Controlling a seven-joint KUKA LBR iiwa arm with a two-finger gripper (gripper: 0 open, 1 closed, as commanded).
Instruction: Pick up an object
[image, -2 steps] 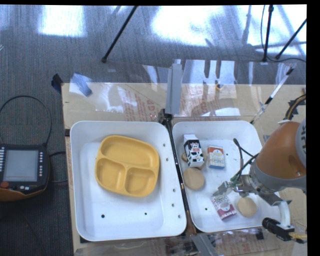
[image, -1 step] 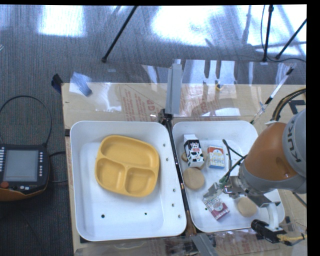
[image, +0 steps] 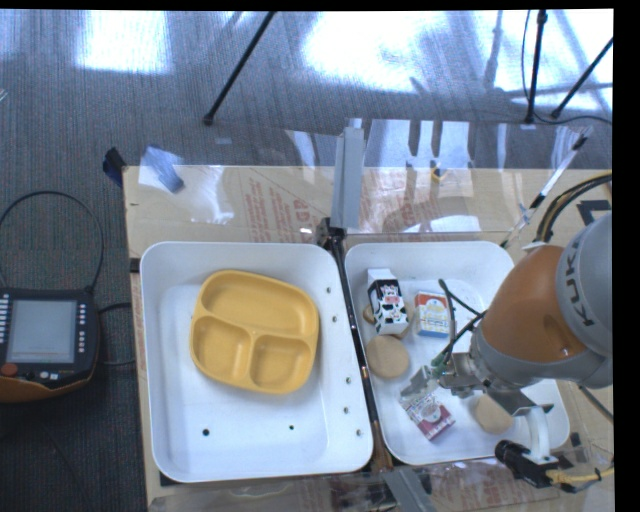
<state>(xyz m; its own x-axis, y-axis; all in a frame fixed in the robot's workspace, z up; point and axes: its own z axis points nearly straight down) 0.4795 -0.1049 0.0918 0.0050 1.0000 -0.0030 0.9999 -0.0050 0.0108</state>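
Right bin (image: 470, 255): cow-print carton (image: 388, 305) at its upper left; orange-and-blue box (image: 433, 313) just beside the carton; tan disc (image: 388, 356) just below the carton; red-and-white packet (image: 428, 415) below the disc. Gripper (image: 437, 378) sits low over the packet's upper end. Whether it grips anything cannot be told; the wrist hides the tip. Step, apparently: descent onto the packet. Next: close, then lift straight.

we see a yellow three-compartment plastic tray (image: 254, 332), smooth and semi-matt; two shallow white plastic bins (image: 170, 400), lightly glossy; a small printed cardboard milk carton (image: 388, 303); a crinkly glossy foil packet (image: 428, 413); a grey carpet floor (image: 60, 120), rough.
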